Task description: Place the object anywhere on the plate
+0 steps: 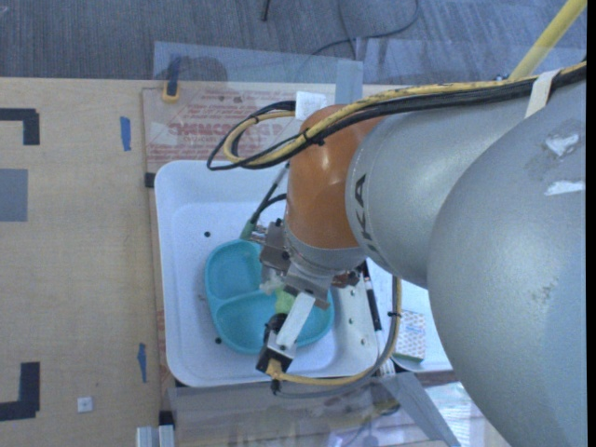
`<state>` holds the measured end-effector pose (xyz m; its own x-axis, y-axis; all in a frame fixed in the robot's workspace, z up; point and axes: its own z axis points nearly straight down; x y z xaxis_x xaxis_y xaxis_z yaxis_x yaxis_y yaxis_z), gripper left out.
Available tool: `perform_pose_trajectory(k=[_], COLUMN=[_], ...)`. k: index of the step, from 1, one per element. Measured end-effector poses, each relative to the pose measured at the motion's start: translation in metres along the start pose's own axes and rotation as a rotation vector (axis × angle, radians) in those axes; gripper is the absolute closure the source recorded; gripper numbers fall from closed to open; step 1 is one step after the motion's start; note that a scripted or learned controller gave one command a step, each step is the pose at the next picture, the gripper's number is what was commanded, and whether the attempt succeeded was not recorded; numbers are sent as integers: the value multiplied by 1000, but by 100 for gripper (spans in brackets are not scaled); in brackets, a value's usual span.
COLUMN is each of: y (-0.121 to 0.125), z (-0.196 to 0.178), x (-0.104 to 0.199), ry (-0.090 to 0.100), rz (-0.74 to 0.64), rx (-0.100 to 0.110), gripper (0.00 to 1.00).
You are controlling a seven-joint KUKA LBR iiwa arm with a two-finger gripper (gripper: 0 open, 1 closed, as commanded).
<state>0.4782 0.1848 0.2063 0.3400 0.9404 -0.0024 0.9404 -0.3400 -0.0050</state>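
Note:
A teal plate (233,296) with dividing ridges lies in the left white bin (182,240), toward its front. My gripper (291,285) hangs over the plate's right part, under the orange wrist band, and the wrist hides its fingers. A small pale green bit (276,290) peeks out at the wrist's edge just above the plate. I cannot tell what that bit is or whether it is held. The plate's right side is hidden by the arm.
The grey arm covers most of the right bin (358,338). A small patterned packet (411,333) lies at that bin's right side. The wooden bench (74,250) to the left bears blue tape marks and black corner marks.

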Motion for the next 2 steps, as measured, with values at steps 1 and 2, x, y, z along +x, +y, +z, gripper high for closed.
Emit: perform_pose_trajectory(k=[1, 2], y=[64, 64], z=[4, 4], x=[-30, -30], ry=[1, 1], rz=[51, 50], rx=[-4, -4], gripper=[100, 0])
